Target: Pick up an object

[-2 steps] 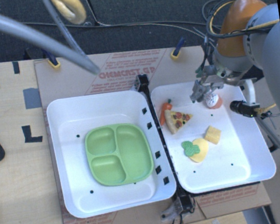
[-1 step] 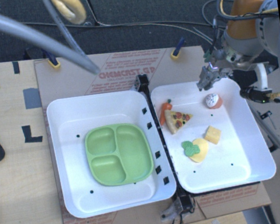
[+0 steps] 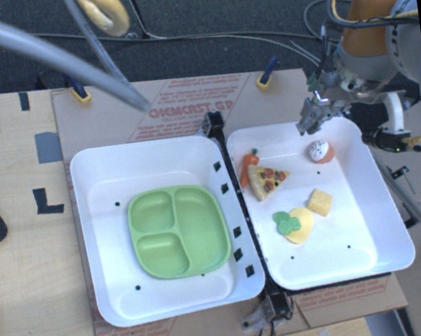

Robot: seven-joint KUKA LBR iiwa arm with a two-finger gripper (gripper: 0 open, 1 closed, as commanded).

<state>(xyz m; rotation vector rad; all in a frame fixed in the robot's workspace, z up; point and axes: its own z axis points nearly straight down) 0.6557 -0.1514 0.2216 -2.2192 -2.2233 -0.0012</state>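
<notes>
The right bin (image 3: pixel 371 203) holds several small toy foods: a pizza slice (image 3: pixel 267 181) with a carrot-like piece (image 3: pixel 247 163) beside it, a yellow cheese block (image 3: pixel 319 202), a yellow piece with a green top (image 3: pixel 292 225), and a round white-and-orange piece (image 3: pixel 318 151) at the back. My gripper (image 3: pixel 311 121) hangs over the back edge of the right bin, just above and behind the round white-and-orange piece. Nothing shows between its fingers.
The left bin (image 3: pixel 101 217) carries a green divided plate (image 3: pixel 178 231). A black divider (image 3: pixel 234 199) runs between the two bins. Grey tubing and a yellow fitting (image 3: pixel 101 8) cross the upper left. Cables trail behind the bins.
</notes>
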